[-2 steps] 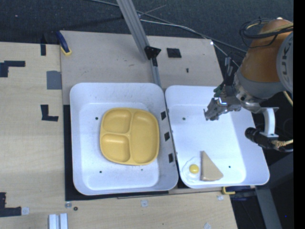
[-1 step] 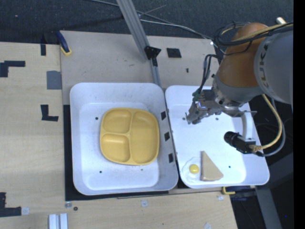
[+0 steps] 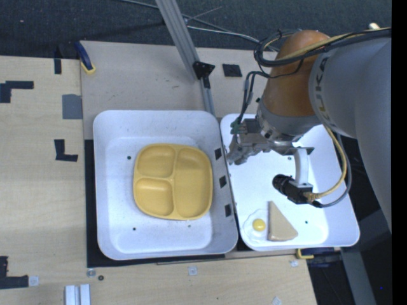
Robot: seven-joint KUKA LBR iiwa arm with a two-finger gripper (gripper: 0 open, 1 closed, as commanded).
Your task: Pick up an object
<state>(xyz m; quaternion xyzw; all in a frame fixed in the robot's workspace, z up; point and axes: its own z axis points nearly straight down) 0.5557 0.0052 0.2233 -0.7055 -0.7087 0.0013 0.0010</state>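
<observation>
The gripper (image 3: 240,146) hangs over the right bin's (image 3: 331,234) upper-left corner, close to the wall shared with the left bin (image 3: 108,170); whether it is spread or closed I cannot tell. A tan wedge (image 3: 280,223) and a small yellow piece (image 3: 258,224) lie near the front rim, well apart from it. A yellow divided tray (image 3: 173,181) sits mid left bin.

Pale wooden bench (image 3: 38,170) with black tape marks, dark floor (image 3: 76,11) behind
</observation>
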